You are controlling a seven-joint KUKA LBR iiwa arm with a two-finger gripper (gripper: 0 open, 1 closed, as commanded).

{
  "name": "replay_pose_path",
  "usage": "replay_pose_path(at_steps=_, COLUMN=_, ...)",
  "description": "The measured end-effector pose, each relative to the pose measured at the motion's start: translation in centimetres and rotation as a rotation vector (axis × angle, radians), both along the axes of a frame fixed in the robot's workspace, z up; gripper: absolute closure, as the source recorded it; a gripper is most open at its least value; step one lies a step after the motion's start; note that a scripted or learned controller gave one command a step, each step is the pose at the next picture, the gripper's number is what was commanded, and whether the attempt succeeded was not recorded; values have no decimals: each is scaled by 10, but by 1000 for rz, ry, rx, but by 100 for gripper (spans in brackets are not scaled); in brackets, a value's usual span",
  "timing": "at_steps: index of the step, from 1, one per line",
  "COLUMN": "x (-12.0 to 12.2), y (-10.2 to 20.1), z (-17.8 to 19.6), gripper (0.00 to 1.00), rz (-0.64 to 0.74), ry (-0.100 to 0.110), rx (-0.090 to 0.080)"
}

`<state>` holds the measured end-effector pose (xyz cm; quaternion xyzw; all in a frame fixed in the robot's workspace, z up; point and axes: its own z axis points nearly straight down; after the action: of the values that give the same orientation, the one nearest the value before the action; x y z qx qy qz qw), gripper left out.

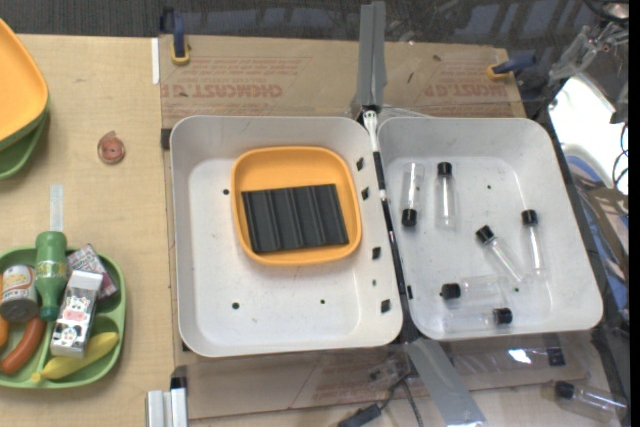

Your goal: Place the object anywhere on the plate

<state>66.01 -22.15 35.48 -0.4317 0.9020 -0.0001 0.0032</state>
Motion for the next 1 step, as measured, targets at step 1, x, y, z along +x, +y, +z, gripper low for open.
replay_pose_path(at_steps=1, x=0, y=0, z=7, gripper=0, rz=278, ry=1, rx=0)
